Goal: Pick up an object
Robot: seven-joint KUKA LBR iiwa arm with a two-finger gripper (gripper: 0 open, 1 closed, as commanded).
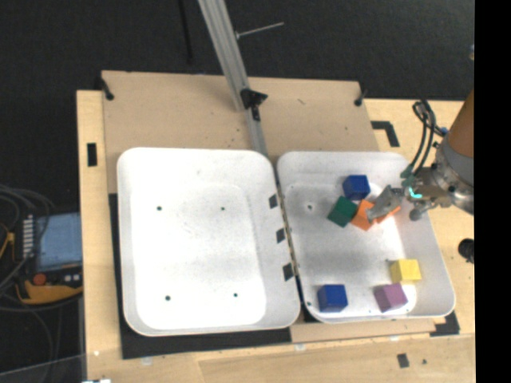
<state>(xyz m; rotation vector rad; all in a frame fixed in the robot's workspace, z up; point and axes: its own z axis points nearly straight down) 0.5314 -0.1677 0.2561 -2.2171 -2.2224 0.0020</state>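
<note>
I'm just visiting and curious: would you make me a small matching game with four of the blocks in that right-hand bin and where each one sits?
Blocks:
1. yellow block
2. purple block
3. green block
4. orange block

Places:
A. touching the orange block's left side
B. at the bin's near edge, just below the yellow block
C. by the end effector
D. near the bin's right wall, above the purple block

Pairs: 1-D, 2-B, 3-A, 4-C

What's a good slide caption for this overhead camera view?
Gripper meets small orange block among coloured cubes in the right white bin.
</note>
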